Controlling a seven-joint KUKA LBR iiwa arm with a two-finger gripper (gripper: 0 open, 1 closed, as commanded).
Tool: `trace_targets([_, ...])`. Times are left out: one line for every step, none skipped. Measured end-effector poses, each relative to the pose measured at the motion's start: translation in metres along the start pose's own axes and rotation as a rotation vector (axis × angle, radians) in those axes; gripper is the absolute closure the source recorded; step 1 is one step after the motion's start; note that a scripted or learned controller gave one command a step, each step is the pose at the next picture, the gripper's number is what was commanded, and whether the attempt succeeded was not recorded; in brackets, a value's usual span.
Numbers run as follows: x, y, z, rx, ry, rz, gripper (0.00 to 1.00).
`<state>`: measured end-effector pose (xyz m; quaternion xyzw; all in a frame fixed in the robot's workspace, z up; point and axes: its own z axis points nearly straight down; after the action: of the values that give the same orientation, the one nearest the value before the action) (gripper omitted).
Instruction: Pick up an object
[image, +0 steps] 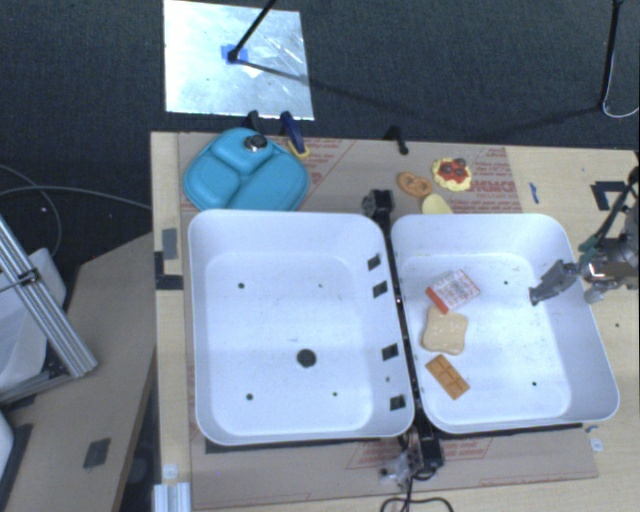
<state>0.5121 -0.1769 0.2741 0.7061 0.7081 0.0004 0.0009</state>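
gripper (552, 283) over right bin (590, 345) edge | I can't tell jaw state, nothing visibly held | I judge red packet (454, 290), toast (445, 332), wafer (447, 376) clustered left, reachable

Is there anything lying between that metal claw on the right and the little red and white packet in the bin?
No. In the camera view, only bare white floor of the right bin lies between the gripper and the red and white packet.

Bright even overhead light, white bins (300, 225) glaring, slightly soft focus.
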Motion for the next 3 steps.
trace_targets([-0.031,-0.029,0.109,0.010,0.002,0.006,0.00])
trace_targets([0.036,0.018,0.184,-0.004,0.000,-0.006,0.00])
trace_targets([0.088,0.060,0.184,-0.012,-0.003,-0.005,0.00])
